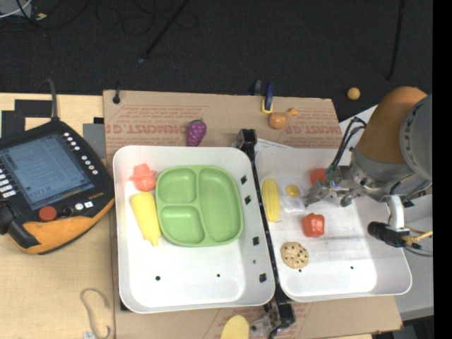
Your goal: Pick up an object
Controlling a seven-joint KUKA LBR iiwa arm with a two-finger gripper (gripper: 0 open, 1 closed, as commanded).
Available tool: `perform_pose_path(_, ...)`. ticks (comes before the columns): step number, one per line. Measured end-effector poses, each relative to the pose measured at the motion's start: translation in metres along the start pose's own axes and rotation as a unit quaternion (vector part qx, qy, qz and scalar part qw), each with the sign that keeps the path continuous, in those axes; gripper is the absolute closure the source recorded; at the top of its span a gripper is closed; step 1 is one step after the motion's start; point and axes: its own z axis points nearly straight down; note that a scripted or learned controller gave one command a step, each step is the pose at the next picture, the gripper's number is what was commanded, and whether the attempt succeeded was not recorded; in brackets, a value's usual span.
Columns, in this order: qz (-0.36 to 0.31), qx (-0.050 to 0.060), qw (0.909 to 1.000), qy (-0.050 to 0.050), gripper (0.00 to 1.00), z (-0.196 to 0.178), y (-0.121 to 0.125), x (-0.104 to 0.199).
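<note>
While the pincer (316,193) hovers, the red pepper (313,224) lies just below.

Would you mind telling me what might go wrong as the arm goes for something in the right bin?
The gripper sits low among a small yellow piece, a red pepper and a corn cob, so it may nudge one aside rather than catch it. A red item lies partly hidden behind it and could be knocked.
</note>
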Motion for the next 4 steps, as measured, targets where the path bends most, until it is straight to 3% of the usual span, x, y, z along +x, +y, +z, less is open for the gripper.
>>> perform_pose_path(1,0.001,-0.002,1.0000,-0.001,0.00,0.014,0.000,0.001)
perform_pose_path(2,0.002,-0.003,1.0000,0.000,1.00,0.003,0.000,0.000)
perform_pose_path(4,0.001,-0.005,1.0000,-0.001,1.00,-0.101,0.011,-0.017)
